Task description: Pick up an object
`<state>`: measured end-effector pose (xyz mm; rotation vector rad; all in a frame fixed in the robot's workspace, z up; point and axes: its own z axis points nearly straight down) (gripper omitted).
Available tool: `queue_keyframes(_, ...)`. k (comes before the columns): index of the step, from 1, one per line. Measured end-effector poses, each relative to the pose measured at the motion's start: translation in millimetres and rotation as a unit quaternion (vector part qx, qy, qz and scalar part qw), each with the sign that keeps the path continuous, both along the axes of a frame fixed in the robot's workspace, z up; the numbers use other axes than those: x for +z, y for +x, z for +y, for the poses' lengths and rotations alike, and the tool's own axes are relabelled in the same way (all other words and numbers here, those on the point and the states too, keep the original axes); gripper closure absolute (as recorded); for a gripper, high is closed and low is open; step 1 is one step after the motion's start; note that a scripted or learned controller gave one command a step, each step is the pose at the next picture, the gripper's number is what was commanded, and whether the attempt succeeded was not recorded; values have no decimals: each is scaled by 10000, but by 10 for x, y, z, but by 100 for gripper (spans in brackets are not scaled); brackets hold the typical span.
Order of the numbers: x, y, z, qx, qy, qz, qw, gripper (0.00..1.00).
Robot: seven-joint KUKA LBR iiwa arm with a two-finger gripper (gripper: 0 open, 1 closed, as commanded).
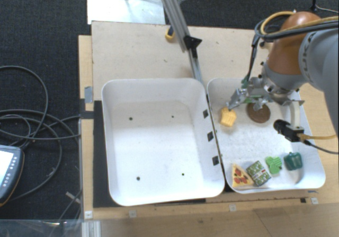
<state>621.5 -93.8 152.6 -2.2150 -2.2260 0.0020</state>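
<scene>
Camera view puts our gripper [239, 98] just right of the yellow block [228, 118] — slightly farther back; whether it grips anything, we cannot tell.

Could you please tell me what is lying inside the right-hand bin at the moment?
The right bin holds a yellow block, a brown disc, a pizza-slice toy, a green patterned block and two green toys. The arm covers its far corner.
</scene>
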Motion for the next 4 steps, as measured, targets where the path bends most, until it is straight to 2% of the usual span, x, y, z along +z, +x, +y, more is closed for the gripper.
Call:
queue_keyframes(1,-451,-80,-9,-21,2,9,10000,0)
queue_keyframes(2,-623,-75,-6,-20,0,-6,10000,0)
queue_keyframes(3,-503,-63,-7,-21,3,-25,10000,100)
queue_keyframes(4,-22,38,-15,-2,-4,-44,10000,100)
